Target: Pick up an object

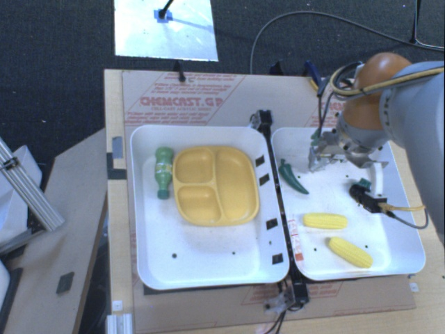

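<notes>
Here the gripper (pixel 321 160) hangs low in the right bin (pixel 410 256); whether its jaws are parted I cannot tell. The green chili pepper (pixel 293 177) lies just left and below them, its long axis slanting down-right.

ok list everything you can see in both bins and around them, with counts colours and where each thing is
bins: 2, white, side by side on the bench
divided plate: 1, yellow, middle of the left bin
bottle: 1, green, left bin, beside the plate's left edge
pepper: 1, dark green, right bin near the divider
corn cobs: 2, yellow, right bin's near half, the second closer to the front
board: 1, tan with red print, under the bins
sheet: 1, shiny grey, on the floor behind the bench
arm: 1, grey with orange band, over the right bin
gripper: 1, low in the right bin's far part
</notes>
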`<act>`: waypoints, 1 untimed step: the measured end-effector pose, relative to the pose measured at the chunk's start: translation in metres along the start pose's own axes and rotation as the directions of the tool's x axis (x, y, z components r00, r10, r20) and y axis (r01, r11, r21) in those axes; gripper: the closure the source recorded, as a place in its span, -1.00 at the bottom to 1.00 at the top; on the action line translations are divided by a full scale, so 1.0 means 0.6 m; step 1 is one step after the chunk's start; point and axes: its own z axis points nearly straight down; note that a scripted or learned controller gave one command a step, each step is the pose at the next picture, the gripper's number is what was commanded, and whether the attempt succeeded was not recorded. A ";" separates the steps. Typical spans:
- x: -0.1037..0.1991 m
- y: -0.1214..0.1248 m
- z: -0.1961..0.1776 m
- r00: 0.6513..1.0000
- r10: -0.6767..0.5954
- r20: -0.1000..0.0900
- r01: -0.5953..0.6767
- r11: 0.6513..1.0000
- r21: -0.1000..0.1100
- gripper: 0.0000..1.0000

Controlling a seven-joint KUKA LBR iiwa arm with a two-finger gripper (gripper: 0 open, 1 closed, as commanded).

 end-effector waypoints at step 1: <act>0.012 -0.004 -0.078 1.000 -0.004 -0.001 0.004 1.000 0.001 1.00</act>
